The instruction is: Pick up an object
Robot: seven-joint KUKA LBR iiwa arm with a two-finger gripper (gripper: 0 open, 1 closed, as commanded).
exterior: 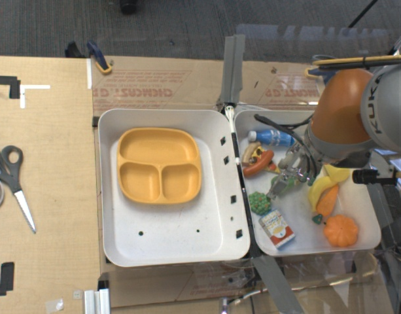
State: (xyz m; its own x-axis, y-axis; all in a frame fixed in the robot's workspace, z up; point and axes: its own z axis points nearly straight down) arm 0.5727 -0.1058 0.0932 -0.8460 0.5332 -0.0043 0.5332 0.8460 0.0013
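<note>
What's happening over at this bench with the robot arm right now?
The grey arm with the orange band has reached into the right-hand white bin, its two-finger gripper down among the toy food there: a green broccoli piece, a red hot dog, a yellow banana, an orange pumpkin and a small red-and-white carton. Nothing shows between its fingers. The yellow three-compartment plate sits in the left-hand white bin.
</note>
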